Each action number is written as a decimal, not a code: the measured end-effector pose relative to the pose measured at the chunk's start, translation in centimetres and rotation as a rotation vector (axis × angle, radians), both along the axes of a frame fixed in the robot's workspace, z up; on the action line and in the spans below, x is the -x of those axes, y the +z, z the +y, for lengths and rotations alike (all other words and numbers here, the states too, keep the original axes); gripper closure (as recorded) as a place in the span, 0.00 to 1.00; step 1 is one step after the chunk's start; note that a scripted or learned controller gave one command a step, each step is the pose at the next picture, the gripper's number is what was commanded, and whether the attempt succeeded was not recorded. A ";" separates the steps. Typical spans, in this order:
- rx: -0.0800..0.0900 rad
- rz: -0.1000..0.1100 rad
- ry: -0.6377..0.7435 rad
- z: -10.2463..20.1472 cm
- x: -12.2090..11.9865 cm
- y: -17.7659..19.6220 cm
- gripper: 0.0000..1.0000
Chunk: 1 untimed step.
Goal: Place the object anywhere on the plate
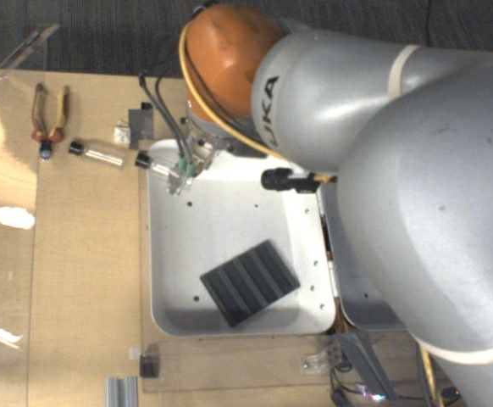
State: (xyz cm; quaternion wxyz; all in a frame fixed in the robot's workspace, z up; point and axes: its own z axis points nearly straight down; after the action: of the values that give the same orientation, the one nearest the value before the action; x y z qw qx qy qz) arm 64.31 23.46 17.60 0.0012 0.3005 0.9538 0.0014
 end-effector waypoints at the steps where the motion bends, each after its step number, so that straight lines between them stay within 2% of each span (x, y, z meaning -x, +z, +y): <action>1: 0.000 -0.005 0.121 0.1 -1.6 8.9 1.00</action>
State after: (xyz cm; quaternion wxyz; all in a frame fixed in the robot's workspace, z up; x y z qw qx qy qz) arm 65.96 23.56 26.53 0.0036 0.2425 0.9701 0.0023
